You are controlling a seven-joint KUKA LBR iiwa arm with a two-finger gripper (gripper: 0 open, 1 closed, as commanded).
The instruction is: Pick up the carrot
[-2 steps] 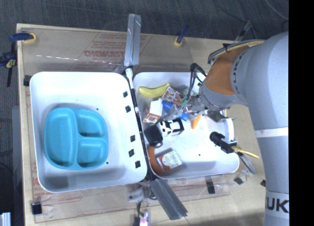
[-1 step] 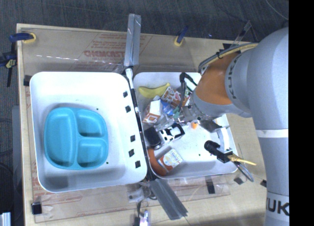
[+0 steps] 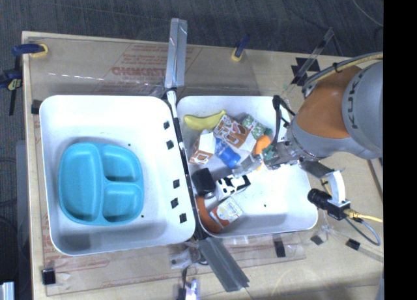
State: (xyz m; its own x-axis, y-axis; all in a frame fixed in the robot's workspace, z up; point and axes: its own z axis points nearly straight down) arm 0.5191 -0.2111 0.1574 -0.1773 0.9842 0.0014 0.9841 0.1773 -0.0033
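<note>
Counter (image 3: pixel 98 64): pale wood; it carries two shallow white bins side by side, with a grey bar running between them from the 12 o'clock edge

Left bin (image 3: pixel 58 113): holds a light-blue divided plate (image 3: pixel 101 181) lying flat, toward the bin's 8 o'clock side

Right bin (image 3: pixel 287 210): crowded in its 9 to 12 o'clock half; its 4 o'clock part is bare white

Carrot (image 3: pixel 262 143): small and orange, in the right bin toward 1 o'clock of the bin's middle; it lies just beside a green packet (image 3: pixel 253 126) at its 11 o'clock and touches, or nearly touches, the fingers at its 5 o'clock

Banana (image 3: pixel 203 120): yellow, curved, at the right bin's 11 o'clock, just beside the wall

Other contents: a red-and-white carton (image 3: pixel 231 132) beside the banana at its 4 o'clock; a blue block (image 3: pixel 227 155) below that; a black block (image 3: pixel 202 180) near the dividing wall; a black-and-white piece (image 3: pixel 233 183) at its 3 o'clock; a crumpled packet (image 3: pixel 227 210) at the bin's 7 o'clock

Arm (image 3: pixel 326 113): grey with an orange band, coming in from 3 o'clock and bent down over the right bin

Fingers (image 3: pixel 268 156): low in the bin at the carrot's 5 o'clock; whether they are released or clenched I cannot tell, as the wrist and clutter blur them; the carrot is not visibly between them
</note>
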